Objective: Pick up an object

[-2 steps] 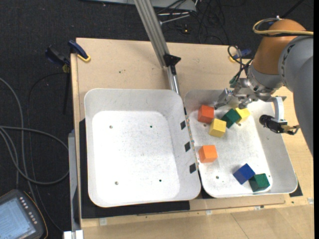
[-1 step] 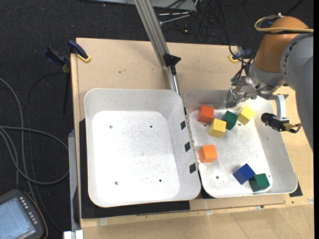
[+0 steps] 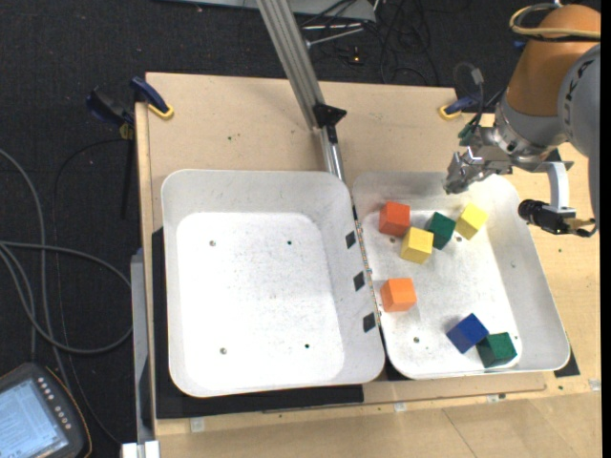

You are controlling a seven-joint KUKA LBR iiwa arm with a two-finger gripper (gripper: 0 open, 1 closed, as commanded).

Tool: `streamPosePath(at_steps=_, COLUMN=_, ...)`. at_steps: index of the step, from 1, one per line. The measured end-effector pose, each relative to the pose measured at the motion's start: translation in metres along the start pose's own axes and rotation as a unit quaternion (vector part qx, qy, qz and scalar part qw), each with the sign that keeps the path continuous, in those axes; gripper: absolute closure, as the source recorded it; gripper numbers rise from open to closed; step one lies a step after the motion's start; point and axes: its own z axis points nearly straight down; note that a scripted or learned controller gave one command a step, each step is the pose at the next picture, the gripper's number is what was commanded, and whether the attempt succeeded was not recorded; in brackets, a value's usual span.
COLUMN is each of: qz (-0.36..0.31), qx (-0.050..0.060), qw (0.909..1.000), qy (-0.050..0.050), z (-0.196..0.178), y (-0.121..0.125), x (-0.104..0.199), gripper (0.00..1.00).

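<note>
Pincer (image 3: 462,176) over far edge of right bin (image 3: 535,284), nothing between fingers; open or closed, cannot tell. Yellow cube (image 3: 471,220), green cube (image 3: 441,229), second yellow cube (image 3: 417,244), orange cube (image 3: 394,218) clustered near bin's far edge. Second orange cube (image 3: 398,294) by left edge; blue cube (image 3: 467,332) and second green cube (image 3: 496,349) near front edge.

Grey arm (image 3: 582,93) with orange band, dark metallic end effector (image 3: 462,175).

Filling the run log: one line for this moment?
gripper: above right bin far edge | holding: nothing seen | nearest: yellow cube | left bin: no blocks
</note>
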Motion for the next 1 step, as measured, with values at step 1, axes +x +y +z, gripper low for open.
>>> streamPosePath(at_steps=1, qz=-0.001, qx=-0.001, qw=1.0000, qy=0.000, z=-0.0546, y=0.0022, x=-0.0002, gripper=1.00)
